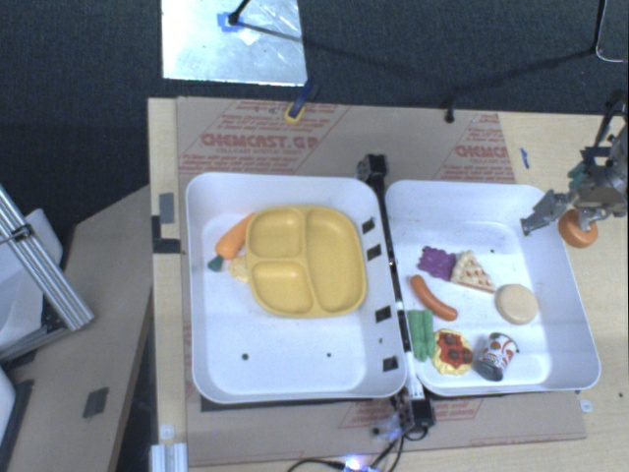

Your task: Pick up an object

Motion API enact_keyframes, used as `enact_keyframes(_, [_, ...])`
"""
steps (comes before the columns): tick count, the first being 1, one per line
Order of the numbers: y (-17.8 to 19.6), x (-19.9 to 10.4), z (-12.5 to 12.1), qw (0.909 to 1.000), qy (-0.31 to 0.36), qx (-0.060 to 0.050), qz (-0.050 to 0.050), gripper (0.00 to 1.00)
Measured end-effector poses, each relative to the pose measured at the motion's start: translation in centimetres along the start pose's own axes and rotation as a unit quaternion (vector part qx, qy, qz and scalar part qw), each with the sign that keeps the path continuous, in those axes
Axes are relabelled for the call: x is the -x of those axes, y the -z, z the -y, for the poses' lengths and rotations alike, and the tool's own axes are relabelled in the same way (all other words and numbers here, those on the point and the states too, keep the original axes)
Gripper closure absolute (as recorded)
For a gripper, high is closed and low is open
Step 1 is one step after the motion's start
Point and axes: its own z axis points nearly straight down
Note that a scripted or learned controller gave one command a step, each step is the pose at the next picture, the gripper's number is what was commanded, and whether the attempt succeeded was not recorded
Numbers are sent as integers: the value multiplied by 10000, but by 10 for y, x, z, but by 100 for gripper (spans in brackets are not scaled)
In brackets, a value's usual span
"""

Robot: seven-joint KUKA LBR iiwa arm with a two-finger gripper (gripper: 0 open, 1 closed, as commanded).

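Observation:
The right bin (560, 293) holds several toy foods: purple grapes (437, 261), a pizza slice (474, 272), a red sausage (433, 298), a pale round bun (516, 304), a green vegetable (421, 333), a small round pizza (453, 351) and a can (494, 355). In the left bin (211, 352) a carrot (232, 237) lies against a yellow divided plate (302, 261). My gripper (539, 216) hangs over the right bin's far right corner, above and to the right of the pizza slice, touching none of the foods.
The arm's orange band (580, 228) sits over the right bin's right rim. A black divider with clips (386, 264) runs between the bins. A shiny metal sheet (234, 28) lies beyond the bench, and a metal frame (34, 264) stands at the left.

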Motion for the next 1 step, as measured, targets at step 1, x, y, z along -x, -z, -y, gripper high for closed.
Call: enact_keyframes(1, [6,-1,-2,10000,15,52,12,0])
